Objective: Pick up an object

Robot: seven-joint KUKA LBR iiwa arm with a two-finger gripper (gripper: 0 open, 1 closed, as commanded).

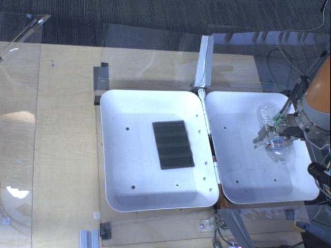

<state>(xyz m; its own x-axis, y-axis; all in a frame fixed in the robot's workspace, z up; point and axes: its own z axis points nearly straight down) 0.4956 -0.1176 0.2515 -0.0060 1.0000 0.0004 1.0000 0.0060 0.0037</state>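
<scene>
From the overhead camera you are looking at two shallow white plastic bins side by side. The left bin (pixel 119 154) is carrying a dark ribbed rectangular pad (pixel 173 144) near its middle. The right bin (pixel 238 174) is holding a clear crumpled plastic bottle (pixel 273 138) towards its right edge, roughly midway between the far and near rims. The two-finger gripper (pixel 266 136) is sitting low over that bottle, touching or just above it; you cannot tell whether its claw is apart or closed, since metal and clear plastic are blurring together. By my judgement the grasp step is in hand. Next you are needing a firm closure, then a straight lift.
</scene>
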